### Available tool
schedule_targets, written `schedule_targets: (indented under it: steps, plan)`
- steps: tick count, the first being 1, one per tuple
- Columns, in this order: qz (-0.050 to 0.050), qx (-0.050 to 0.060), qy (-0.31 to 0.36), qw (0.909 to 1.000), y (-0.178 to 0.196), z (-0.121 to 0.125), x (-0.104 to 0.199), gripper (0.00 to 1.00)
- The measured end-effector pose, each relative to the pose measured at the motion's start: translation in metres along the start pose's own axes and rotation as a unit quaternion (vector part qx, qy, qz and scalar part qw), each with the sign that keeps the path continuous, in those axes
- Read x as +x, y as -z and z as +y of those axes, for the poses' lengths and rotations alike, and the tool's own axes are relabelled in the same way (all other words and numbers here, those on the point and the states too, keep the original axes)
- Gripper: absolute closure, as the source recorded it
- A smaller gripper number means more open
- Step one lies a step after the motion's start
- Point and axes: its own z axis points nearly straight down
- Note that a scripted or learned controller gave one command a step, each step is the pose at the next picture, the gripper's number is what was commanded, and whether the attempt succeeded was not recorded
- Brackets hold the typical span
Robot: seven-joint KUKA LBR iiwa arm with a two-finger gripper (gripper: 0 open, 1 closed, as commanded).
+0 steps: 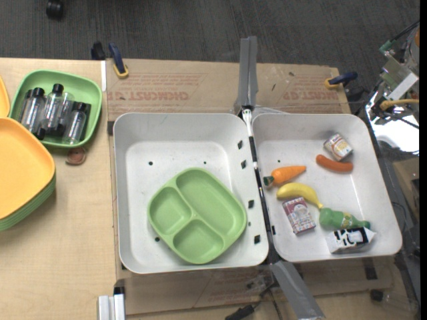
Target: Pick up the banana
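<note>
Camera view:
- The banana [299,192] lies on its side on the floor of the right white bin [293,139], in that bin's left half, curved and yellow, with nothing on top of it
- An orange toy carrot [288,174] lies just behind the banana, close to it, green end towards the wall between the bins
- A small red carton [299,216] lies flat just in front of the banana, nearly touching it
- A green bottle [340,219] lies on its side near the banana, to the front right, and a black and white carton [351,239] sits beyond the bottle in the bin's corner
- A red sausage [334,165] lies to the banana's back right, with a small tin [338,147] further back still
- The left white bin [173,139], on the banana's other side, holds a green divided plate [197,215]
- Well apart from the banana, far left on the desk [80,245], sit a green tray [40,79] of dark-capped bottles and a stack of orange plates [23,179]
</note>
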Motion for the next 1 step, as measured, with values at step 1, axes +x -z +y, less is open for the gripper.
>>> schedule_targets:
  steps: [1]
  plan:
    - [0.001, -0.001, -0.009, 1.0000, 0.0173, 0.0066, -0.0061, 1.00]
